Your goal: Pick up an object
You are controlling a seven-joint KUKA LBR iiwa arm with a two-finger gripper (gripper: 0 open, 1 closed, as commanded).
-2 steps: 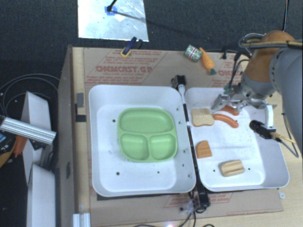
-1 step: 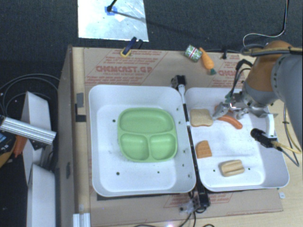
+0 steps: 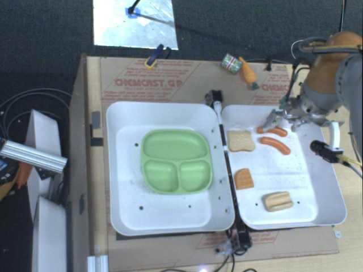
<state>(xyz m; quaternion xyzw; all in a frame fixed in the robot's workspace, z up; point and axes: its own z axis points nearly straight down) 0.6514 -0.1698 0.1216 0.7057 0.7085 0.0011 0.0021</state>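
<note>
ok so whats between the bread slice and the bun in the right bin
In the camera view, an orange cracker-like piece lies between the bread slice and the bun, apart from both, near the right bin's left wall.

— How is the scene lit?
— Even, fairly bright light is cast from above; only soft, short shadows are seen under the items in the two shallow white plastic bins (image 3: 170,113).

— Is any glare noted?
— Yes, the square silver foil sheet (image 3: 135,16) is washed out by reflection, and the bins are slightly overexposed.

— And sharpness?
— Mild softness and grain are seen throughout; the dark carpeted floor (image 3: 39,33) is rendered dim and noisy.
</note>
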